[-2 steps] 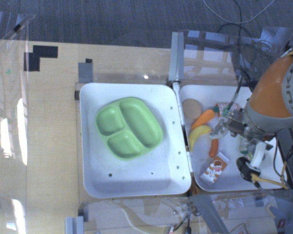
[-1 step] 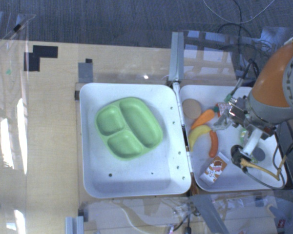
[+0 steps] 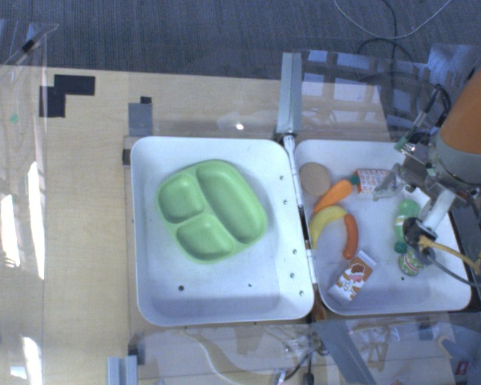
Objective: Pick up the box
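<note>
A small white box (image 3: pixel 353 278) with a red and brown picture lies tilted near the front of the right bin (image 3: pixel 385 303). A second, smaller red and white box (image 3: pixel 370 180) lies at the back of that bin, beside the carrot (image 3: pixel 334 193). My gripper (image 3: pixel 398 184) hangs over the right side of the bin, just right of the red and white box and well behind the white box. The arm's grey body and cables hide its tips.
The right bin also holds a tan round disc (image 3: pixel 314 177), a yellow banana (image 3: pixel 326 219), an orange sausage (image 3: pixel 350 236) and a green bottle (image 3: pixel 410 255) under the arm. A green divided plate (image 3: pixel 212 209) lies in the left bin (image 3: pixel 216 295).
</note>
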